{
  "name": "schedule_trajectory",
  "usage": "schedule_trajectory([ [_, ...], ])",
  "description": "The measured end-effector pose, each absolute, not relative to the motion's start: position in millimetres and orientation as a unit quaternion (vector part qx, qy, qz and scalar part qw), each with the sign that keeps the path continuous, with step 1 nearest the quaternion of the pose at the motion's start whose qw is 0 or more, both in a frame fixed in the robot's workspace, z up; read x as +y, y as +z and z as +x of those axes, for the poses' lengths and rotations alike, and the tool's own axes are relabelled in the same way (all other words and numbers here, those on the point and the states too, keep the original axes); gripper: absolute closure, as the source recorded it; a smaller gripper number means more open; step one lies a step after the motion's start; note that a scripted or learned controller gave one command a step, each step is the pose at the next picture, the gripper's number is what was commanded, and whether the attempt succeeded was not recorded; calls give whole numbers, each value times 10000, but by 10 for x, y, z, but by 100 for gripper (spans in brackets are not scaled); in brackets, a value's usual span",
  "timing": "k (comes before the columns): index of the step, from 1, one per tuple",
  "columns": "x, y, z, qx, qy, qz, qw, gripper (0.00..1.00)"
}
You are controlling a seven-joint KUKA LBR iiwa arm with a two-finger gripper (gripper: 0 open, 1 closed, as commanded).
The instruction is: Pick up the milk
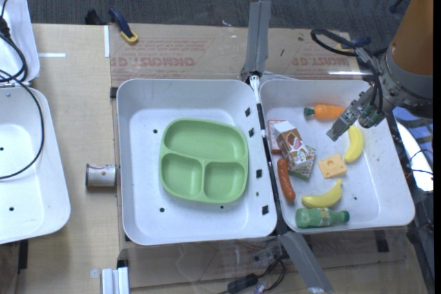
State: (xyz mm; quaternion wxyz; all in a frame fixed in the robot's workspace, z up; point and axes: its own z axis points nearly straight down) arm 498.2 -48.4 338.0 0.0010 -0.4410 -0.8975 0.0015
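The milk point(293, 147) is a small white carton with red-brown print, lying tilted near the left wall of the right bin point(396, 206). My gripper point(344, 126) hangs over the upper right part of that bin, between an orange carrot point(324, 111) and a yellow banana point(354, 144). It is well to the right of the milk and apart from it. Nothing shows in its grasp.
Around the milk lie a red sausage point(286, 180), a cheese wedge point(332, 166), a second banana point(324, 197) and a green bottle point(322, 217). The left bin point(131, 148) holds a green divided plate point(204, 160). A small can point(101, 175) lies on the bench to its left.
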Motion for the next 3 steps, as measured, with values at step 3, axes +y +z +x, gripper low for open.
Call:
schedule_trajectory([
  [3, 185, 2208, 4799, -9998, -3, -200, 5, 100],
])
